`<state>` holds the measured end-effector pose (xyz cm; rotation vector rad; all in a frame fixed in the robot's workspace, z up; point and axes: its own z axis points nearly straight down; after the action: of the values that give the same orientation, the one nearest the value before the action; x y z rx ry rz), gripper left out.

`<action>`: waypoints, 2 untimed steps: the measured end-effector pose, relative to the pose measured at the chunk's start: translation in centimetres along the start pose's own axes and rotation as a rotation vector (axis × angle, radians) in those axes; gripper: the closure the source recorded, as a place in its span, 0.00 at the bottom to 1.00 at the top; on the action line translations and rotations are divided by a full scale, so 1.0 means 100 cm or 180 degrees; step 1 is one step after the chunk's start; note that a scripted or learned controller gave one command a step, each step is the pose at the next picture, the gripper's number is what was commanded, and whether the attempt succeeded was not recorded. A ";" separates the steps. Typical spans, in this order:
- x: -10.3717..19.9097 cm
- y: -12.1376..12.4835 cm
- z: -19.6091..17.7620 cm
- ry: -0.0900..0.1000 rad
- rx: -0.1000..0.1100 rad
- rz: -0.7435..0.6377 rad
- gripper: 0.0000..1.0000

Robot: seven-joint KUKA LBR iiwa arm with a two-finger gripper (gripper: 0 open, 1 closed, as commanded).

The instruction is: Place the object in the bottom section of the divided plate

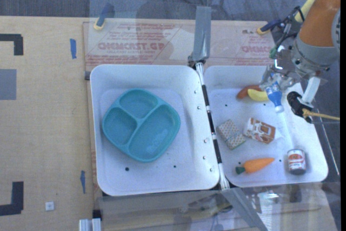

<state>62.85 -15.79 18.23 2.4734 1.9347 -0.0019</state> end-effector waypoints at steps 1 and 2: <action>0.083 0.020 -0.003 0.0006 -0.0006 -0.0086 1.00; 0.124 -0.045 -0.003 0.0007 0.0007 -0.0291 1.00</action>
<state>61.43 -2.65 18.47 2.3848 2.0477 -0.0012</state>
